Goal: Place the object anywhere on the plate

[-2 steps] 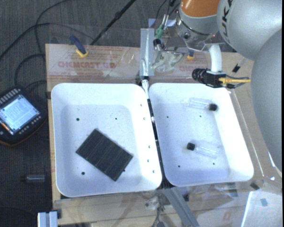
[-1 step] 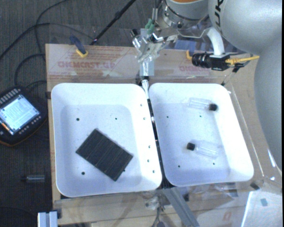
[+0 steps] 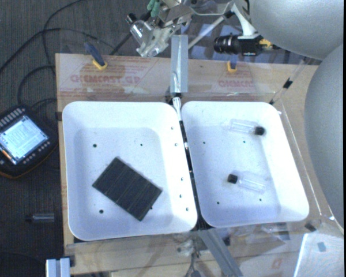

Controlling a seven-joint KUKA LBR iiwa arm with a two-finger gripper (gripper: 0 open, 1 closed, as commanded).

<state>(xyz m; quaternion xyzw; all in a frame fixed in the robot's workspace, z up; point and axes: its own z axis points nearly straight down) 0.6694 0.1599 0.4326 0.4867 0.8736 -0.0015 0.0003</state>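
Lying vials [image 3: 246,128] below pincer [image 3: 151,32]

A handheld control pendant [image 3: 17,140] with a lit screen lies on the dark floor to the left of the bench [image 3: 132,77], with black cables [image 3: 63,22] trailing away at the far left. Two yellow clamps [image 3: 96,56] grip the bench's far edge, and a small dark cylinder [image 3: 40,217] lies on the floor at the near left.
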